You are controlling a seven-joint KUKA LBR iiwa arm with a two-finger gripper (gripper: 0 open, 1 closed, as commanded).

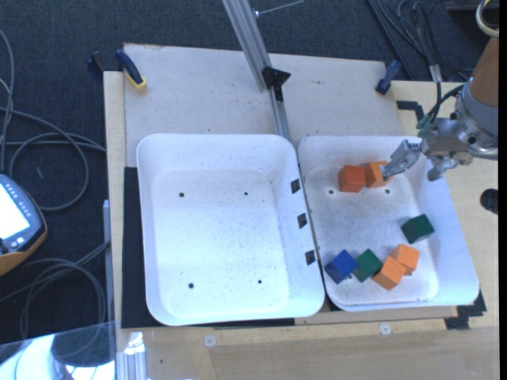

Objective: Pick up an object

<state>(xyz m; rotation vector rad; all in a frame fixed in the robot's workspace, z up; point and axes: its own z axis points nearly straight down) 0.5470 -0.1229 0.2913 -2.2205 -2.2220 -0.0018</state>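
The right bin [451, 212] holds several small blocks. Two orange blocks sit near its back: one [352, 178] to the left, and a second [375, 172] touching it on the right. My gripper [417, 165] hangs over the bin's back right corner, just right of that second orange block. Its fingers stand apart and open, and the left fingertip [398, 162] is close to or touching that block. Nothing is between the fingers. A dark green block [417, 228] lies alone further forward.
At the front of the right bin a blue block [341, 265], a green block [367, 264] and two orange blocks [390, 273] [406, 256] are clustered. The left bin [146, 212] stands beside it. A metal post [253, 46] crosses the bench's back.
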